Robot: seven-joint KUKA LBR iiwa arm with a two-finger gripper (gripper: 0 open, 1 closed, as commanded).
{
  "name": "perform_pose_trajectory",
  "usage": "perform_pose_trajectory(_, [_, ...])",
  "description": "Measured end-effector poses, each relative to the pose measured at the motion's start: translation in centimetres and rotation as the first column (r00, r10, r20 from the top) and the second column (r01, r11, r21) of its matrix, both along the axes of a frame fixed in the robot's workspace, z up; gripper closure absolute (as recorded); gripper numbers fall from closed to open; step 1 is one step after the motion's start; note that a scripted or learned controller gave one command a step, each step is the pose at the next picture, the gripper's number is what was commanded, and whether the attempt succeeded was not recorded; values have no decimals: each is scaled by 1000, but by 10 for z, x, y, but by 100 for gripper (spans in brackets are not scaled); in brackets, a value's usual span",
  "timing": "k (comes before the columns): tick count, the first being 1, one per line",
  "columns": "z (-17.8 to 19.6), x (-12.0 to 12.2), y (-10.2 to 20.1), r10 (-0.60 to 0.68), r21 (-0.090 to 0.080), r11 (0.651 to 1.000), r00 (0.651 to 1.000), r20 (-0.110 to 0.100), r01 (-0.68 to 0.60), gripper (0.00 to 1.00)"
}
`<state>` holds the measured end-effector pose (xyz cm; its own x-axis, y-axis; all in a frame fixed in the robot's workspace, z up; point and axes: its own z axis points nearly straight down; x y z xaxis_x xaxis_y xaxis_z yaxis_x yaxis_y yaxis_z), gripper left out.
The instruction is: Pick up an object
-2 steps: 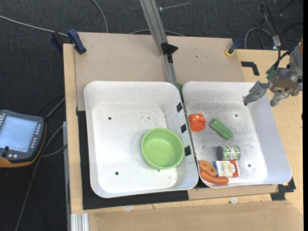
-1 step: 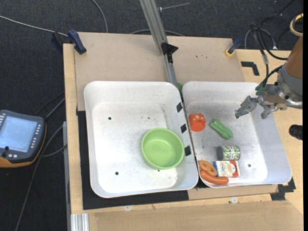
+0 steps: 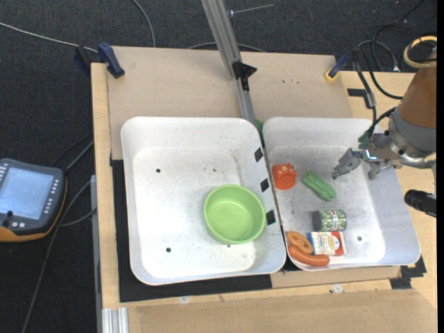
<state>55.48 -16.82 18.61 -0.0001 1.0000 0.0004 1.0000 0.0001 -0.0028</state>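
Observation:
My gripper [image 3: 361, 166] hangs over the right part of the right bin [image 3: 388, 207], its two fingers spread apart with nothing between them. Left of it lie a green pickle-shaped toy [image 3: 318, 185] and an orange-red cup [image 3: 284, 176]. Nearer the front of that bin sit a small green-labelled can [image 3: 332, 220], a red and white carton [image 3: 327, 243], a pretzel [image 3: 299, 241] and a red sausage [image 3: 307, 258]. A green bowl [image 3: 234, 214] rests in the left bin [image 3: 159, 179].
A metal pole [image 3: 225, 37] slants down from the top to the seam between the bins. Cables [image 3: 374, 54] run at the back right. A tablet-like pendant [image 3: 28, 196] lies off the bench at the left. Blue clamps [image 3: 111, 60] hold the board's rear corners.

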Motion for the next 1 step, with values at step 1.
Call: perform_pose_trajectory(1, [-53, -10, -5, -1, 1, 1000, 1000, -2, 1, 0])
